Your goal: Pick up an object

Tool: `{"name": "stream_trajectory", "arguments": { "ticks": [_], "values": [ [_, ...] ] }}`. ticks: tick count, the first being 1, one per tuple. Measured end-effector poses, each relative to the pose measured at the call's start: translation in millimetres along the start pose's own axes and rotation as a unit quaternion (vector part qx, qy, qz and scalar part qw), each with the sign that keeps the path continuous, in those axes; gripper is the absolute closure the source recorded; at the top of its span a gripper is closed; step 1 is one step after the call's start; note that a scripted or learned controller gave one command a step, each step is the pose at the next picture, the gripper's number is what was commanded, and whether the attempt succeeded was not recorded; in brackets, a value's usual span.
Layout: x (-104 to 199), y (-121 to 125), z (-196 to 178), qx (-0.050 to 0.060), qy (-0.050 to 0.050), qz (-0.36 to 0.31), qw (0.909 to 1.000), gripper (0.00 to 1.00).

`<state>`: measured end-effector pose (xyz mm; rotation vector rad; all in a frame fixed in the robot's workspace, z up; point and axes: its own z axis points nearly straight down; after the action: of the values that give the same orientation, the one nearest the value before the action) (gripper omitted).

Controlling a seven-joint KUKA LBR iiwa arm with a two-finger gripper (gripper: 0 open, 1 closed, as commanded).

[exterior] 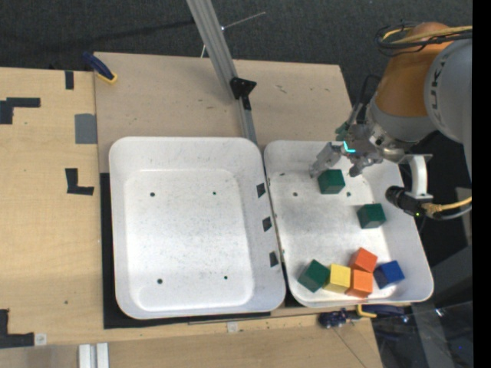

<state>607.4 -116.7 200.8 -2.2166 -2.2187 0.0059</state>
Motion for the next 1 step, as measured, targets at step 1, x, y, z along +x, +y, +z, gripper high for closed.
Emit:
{"name": "stream_trajectory", "arguments": {
  "ticks": [1],
  "values": [
    [-0.1, 1.0, -3.3, -0.002, 0.0, -0.001, 1.0, 0.0]
  ]
}}
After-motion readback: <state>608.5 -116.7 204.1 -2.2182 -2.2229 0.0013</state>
